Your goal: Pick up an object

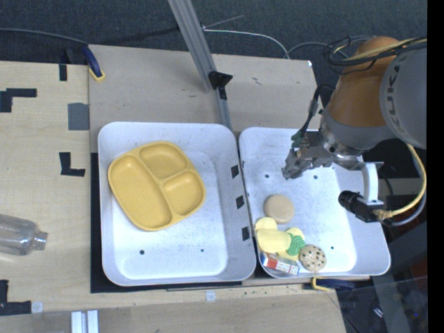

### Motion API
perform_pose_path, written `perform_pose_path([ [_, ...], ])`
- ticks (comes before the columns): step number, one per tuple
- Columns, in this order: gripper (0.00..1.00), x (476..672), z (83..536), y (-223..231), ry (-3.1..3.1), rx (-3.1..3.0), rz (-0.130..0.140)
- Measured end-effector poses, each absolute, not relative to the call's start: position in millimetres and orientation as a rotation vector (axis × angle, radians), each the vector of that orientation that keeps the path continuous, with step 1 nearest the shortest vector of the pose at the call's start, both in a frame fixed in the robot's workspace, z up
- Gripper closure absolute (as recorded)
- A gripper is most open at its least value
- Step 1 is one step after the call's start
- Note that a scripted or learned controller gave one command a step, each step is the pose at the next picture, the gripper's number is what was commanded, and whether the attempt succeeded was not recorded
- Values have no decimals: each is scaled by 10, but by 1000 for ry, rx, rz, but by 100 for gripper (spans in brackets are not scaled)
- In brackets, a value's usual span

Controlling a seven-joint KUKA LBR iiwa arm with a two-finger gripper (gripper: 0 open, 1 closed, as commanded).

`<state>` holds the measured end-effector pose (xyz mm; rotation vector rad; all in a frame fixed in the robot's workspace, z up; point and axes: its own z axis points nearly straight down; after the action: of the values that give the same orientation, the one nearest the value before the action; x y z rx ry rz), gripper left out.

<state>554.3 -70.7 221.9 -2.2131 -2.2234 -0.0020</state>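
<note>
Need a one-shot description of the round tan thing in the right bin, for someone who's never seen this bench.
Start at the right bin, the one under the gripper. Near its left wall sits a cluster of small items; the round tan piece lies at the cluster's far end, nearest the gripper. It is plain beige, unlike the yellow item and speckled cookie.

Gripper (295,166) above the right bin (361,255), near its far end. Nearer the front: beige round piece (279,207), yellow toy (272,238), chocolate-chip cookie (313,257). Yellow divided plate (156,184) in the left bin (166,266). Clear bottle (19,235) on the worktop (41,186).
</note>
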Motion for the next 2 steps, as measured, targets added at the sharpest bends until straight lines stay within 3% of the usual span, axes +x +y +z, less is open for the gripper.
perform_pose_path([
  [1, 100, 4863, 1862, -513, -2214, -2217, 10],
  [2, 100, 5503, 1882, 294, -2231, -2209, -4],
])
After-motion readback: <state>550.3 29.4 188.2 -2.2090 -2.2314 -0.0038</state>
